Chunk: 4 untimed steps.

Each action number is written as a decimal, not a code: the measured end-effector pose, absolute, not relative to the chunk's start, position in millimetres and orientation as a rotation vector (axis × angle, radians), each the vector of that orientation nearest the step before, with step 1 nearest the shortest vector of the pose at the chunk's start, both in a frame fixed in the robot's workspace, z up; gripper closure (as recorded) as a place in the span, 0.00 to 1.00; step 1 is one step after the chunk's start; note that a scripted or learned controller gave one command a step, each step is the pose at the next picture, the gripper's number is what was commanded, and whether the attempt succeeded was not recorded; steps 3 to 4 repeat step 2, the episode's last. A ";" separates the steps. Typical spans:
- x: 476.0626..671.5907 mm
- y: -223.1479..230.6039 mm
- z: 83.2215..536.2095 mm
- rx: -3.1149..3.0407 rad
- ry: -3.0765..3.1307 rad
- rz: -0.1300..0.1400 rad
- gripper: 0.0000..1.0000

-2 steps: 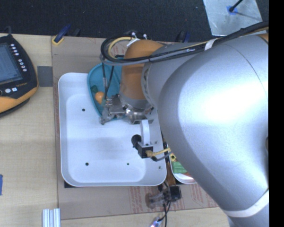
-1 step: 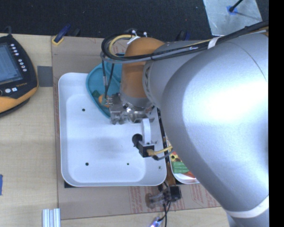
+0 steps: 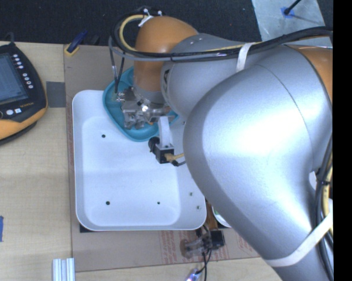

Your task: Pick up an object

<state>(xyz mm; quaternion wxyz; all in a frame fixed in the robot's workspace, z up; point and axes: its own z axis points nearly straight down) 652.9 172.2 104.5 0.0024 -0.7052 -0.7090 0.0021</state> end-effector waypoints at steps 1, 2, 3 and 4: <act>652.4 172.2 104.8 -2.210 -2.223 0.011 0.00; 575.1 217.4 105.4 -2.209 -2.226 0.011 0.00; 575.1 217.4 105.4 -2.209 -2.226 0.011 0.00; 575.1 217.4 105.4 -2.209 -2.226 0.011 0.00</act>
